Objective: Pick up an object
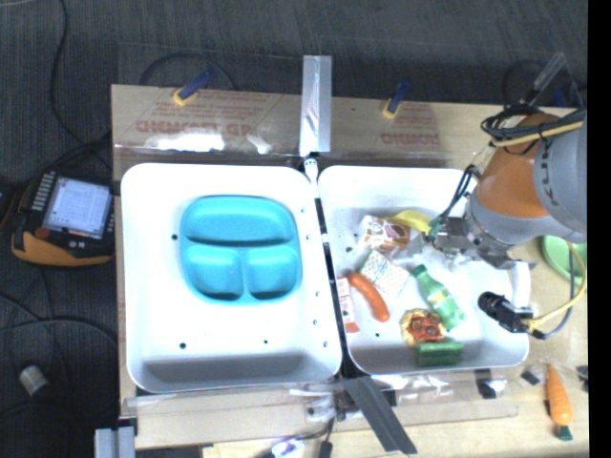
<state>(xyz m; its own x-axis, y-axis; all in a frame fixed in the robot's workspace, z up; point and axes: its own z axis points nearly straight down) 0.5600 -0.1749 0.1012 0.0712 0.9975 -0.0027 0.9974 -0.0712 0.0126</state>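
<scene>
Objects for picking lie heaped in the right bin (329, 256): a green bottle (437, 297), an orange sausage (369, 295), a yellow banana (412, 220) and packets, crowded toward the bin's nine o'clock side where a reach from the right can meet them. The gripper (449, 237) hangs at the bin's two o'clock, near the banana; whether it is open cannot be told. A blue tray (239, 247) sits in the left bin (143, 284).

A: Where's the camera sitting?
B: Fixed overhead, looking down at a slant, framing both white bins (134, 256) side by side from mid distance.
A: And the arm (535, 184)?
B: Reaching in from frame right.
</scene>
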